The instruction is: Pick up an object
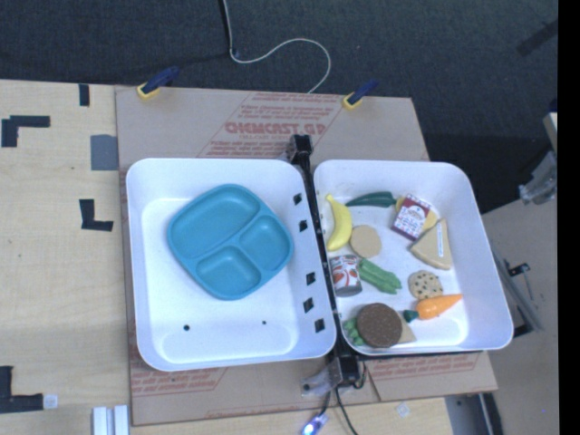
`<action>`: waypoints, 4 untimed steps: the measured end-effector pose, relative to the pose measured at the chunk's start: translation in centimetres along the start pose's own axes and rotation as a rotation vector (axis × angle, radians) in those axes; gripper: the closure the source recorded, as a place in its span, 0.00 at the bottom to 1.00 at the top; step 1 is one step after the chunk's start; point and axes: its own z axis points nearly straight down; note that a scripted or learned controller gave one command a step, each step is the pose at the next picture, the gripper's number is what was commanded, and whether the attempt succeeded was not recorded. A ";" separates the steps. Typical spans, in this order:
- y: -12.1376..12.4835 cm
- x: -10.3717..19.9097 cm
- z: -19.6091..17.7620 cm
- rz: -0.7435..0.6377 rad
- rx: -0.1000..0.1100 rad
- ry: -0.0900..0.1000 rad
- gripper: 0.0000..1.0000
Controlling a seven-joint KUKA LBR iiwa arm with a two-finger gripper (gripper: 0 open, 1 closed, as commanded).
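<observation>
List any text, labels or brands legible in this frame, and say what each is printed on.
Red lettering on the cardboard sheet behind the bins: seen upside down and too blurred to read.
Label on the small red carton: too small to read.
Label on the small can: too small to read.

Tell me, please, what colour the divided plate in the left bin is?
Light blue; the camera view shows the divided plate clearly.

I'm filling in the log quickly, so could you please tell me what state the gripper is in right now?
Gripper: its state cannot be told from the camera view; the toy food lies loose in the right bin.
</observation>
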 end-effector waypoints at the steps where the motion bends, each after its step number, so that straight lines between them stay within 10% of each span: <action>1: 4.8 -1.0 16.3 0.003 0.012 0.006 1.00; 2: 6.1 2.2 19.5 0.001 0.005 0.004 1.00; 3: 10.1 11.5 13.2 -0.008 -0.007 0.005 1.00; 4: 9.8 10.9 12.6 0.000 0.002 0.003 1.00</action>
